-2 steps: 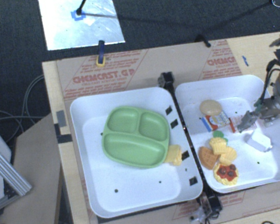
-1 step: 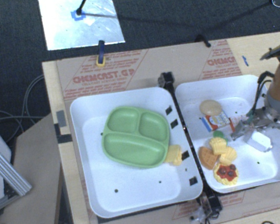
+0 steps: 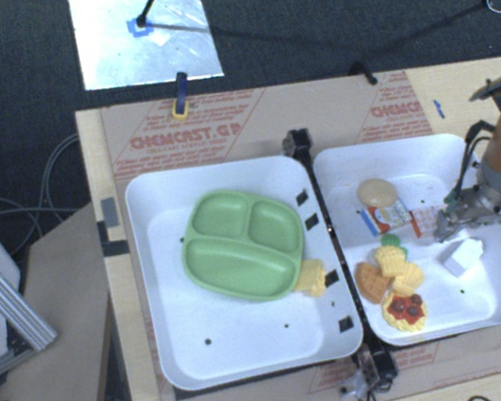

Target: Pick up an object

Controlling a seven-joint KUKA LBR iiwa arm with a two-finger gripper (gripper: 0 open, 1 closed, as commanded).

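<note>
The gripper (image 3: 447, 227) hangs low over the right bin (image 3: 452, 151), near its right wall; whether it is open or closed I cannot tell, and nothing shows between its tips. Just beside it, toward the near wall, lies one white block (image 3: 461, 256), the closest thing to take. It looks like light, stiff plastic with flat faces, probably slick, so a pinch across two opposite flat sides should hold best.

Left of the gripper lies one red-and-white packet (image 3: 393, 216), likely thin and hard to lift off the floor. Beyond it sits one tan bun (image 3: 377, 192), rounded and likely to roll. Nearer the front are a corn cob (image 3: 396, 263), an orange piece (image 3: 372, 282) and a small pizza (image 3: 405, 310), all packed close together, one of each.

The left bin (image 3: 180, 349) holds one green tray (image 3: 242, 244), broad and awkward to pinch except at its rim, with one yellow piece (image 3: 310, 278) touching its corner.
</note>
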